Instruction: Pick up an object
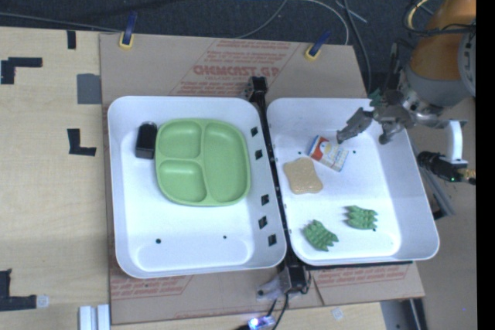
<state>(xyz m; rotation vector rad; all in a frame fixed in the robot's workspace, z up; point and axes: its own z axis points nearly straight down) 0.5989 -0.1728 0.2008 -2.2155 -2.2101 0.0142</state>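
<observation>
Right bin [410, 189]: small carton [328, 151], bread slice [302, 176], two green toys. Pincer [370, 129], fingers spread apart and empty, is poised at centre right, just beside the carton. Approach step judged; descent and closing are required next.

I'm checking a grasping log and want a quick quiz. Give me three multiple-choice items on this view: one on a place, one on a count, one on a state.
1. Where is the green plate?
A. left bin
B. right bin
C. bare bench

2. How many green toys lie in the right bin?
A. one
B. two
C. four

3. The gripper's fingers are:
A. shut on the plate
B. spread, holding nothing
C. shut on the bread

Key: 1 A, it fills the left bin. 2 B, a pair near the front edge. 3 B, spread above the small carton.
</observation>
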